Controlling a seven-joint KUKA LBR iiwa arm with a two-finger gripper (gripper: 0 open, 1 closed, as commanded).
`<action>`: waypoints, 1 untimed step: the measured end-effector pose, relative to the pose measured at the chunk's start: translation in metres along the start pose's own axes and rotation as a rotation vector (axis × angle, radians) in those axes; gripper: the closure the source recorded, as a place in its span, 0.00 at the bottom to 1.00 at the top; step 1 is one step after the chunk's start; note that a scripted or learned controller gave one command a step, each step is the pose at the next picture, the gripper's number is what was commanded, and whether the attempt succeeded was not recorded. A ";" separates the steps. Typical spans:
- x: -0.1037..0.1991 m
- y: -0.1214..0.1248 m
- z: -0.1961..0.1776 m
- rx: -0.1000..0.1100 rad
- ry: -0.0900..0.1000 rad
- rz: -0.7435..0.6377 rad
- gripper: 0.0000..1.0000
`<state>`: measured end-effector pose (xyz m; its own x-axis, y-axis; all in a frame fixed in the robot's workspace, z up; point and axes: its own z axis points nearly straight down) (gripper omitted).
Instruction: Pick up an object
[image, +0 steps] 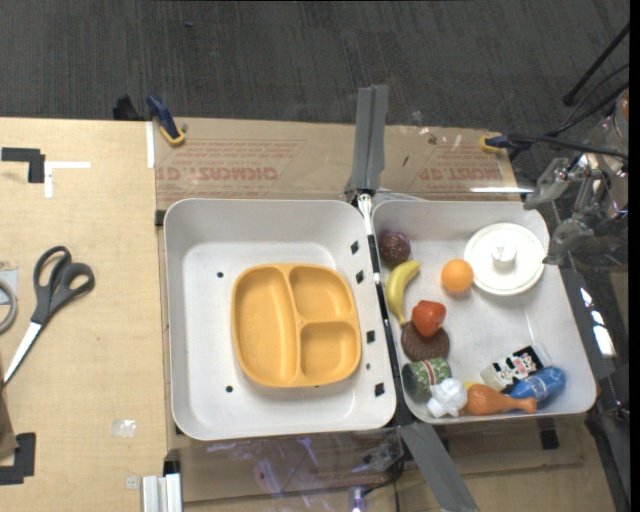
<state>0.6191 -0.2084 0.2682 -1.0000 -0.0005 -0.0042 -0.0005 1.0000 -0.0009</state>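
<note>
Small plastic toy foods (428, 318) lay loose in the right white bin (575, 330), ready for picking, while the pincer (575, 200), its state unclear, hovered at that bin's far right corner.

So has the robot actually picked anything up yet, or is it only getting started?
Nothing looks picked up so far. The toy food, such as the yellow banana, the small orange ball and the red tomato, all lies in the right white bin. The yellow divided plate sits in the left white bin. The arm is at the right bin's far corner, so the whole pick remains.
</note>
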 end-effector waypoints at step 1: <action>-0.041 0.020 0.105 0.000 0.001 0.029 0.00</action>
<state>0.6601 -0.1883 0.1635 -0.9996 0.0285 -0.0035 0.0285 0.9996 -0.0004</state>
